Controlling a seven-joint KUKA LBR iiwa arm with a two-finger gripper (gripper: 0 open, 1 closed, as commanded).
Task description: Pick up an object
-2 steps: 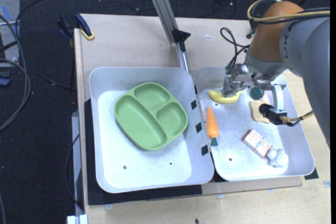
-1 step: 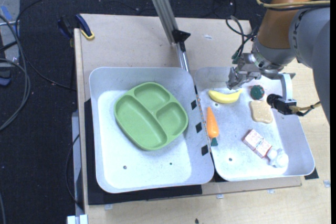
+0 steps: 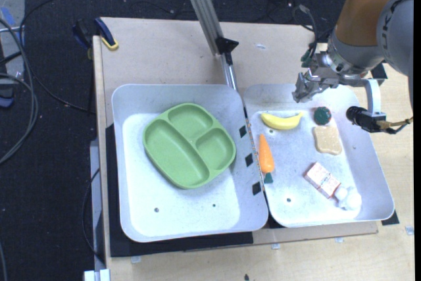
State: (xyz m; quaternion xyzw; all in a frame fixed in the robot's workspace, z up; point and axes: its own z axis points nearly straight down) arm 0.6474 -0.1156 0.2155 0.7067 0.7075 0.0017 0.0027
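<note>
Arm w/ orange band comes in from the right; its pincer [image 3: 304,94] hangs over the far edge of the right bin [image 3: 368,207], just beyond the banana [image 3: 281,120]. Can't tell whether the pincer is spread or pressed together: the tips are too small and dark to read. Nothing visible between them.

Using the banana as landmark, all in the right bin:
- banana itself lies flat near the bin's far-left part, curve pointing toward the pincer.
- carrot [image 3: 265,153] just in front of the banana, lengthwise along the bin's left wall, close to the seam btw. the two bins.
- dark green round item [image 3: 321,116] just right of the banana, near the pincer but apart from it.
- tan bread-slice shape [image 3: 327,139] right of and slightly nearer than the banana, just in front of the green item.
- red-and-white small box [image 3: 321,179] well to the near-right of the banana, lying tilted.
- whitish small item [image 3: 348,198] just past that box, farthest from the banana; can't identify it.

Left of the banana, across the seam, the left bin [image 3: 131,207] holds a green divided plate [image 3: 189,145], three compartments. Both bins sit on the tan tabletop [image 3: 164,49].
</note>
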